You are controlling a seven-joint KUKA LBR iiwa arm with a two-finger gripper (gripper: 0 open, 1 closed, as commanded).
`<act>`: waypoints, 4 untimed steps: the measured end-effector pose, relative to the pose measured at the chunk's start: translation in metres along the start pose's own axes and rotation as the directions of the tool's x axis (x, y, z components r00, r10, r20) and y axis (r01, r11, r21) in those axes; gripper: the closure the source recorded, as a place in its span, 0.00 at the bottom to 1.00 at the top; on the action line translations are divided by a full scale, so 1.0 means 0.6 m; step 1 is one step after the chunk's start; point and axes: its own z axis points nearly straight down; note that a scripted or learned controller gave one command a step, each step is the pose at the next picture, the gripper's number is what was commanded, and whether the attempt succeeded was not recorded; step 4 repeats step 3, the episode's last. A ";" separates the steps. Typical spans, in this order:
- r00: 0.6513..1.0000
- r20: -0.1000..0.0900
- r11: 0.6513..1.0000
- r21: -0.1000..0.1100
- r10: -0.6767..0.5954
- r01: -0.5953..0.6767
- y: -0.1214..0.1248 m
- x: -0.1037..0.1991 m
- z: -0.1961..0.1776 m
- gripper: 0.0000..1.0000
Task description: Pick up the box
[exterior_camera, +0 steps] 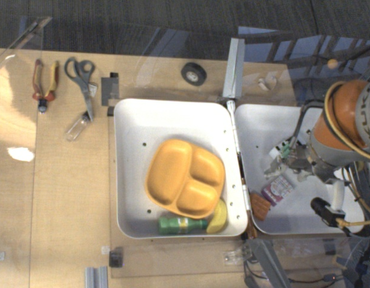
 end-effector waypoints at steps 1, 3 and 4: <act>1.000 0.002 1.000 -0.016 -0.011 0.011 -0.058 0.020 0.056 0.00; 0.990 -0.001 0.990 -0.003 0.142 -0.142 -0.064 0.093 -0.129 1.00; 0.990 -0.001 0.990 -0.003 0.142 -0.142 -0.064 0.093 -0.129 1.00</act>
